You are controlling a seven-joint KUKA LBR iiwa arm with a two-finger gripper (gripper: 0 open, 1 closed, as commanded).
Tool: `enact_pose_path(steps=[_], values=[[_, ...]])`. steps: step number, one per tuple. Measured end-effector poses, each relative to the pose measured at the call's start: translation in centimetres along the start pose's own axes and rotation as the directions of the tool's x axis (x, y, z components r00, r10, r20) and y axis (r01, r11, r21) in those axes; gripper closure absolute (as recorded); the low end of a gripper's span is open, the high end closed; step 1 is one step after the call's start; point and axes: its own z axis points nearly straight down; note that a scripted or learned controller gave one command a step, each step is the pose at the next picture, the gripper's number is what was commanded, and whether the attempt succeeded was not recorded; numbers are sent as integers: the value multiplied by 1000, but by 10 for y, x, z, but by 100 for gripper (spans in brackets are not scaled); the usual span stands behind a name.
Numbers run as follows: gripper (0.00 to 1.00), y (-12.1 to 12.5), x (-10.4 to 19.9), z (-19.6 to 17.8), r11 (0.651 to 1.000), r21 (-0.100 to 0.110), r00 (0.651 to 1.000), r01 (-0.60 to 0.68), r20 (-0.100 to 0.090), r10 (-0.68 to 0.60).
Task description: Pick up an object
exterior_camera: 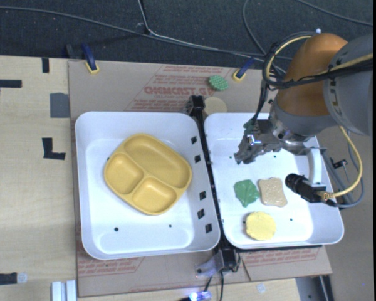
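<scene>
Nearest the camera, in the right bin, lie a yellow round piece, a green piece and a tan slice. Above them hovers the hand, holding nothing, its opening impossible to tell. Judged mid-approach: it must next drop onto one piece and close.

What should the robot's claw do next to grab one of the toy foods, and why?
Probably slide toward the near edge of the right bin and lower over the green piece. The claw hangs above bare bin floor, holding nothing, and the green piece is the closest item, just below it in the camera view, beside the tan slice and yellow round.
</scene>
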Motion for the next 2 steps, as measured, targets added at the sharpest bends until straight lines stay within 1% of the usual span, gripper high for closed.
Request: enact_pose_path(steps=[1, 2], values=[[100, 12, 44, 2, 1000, 0, 1000, 0, 0, 0], [100, 22, 97, -5, 1000, -1, 1000, 1, 0, -1]])
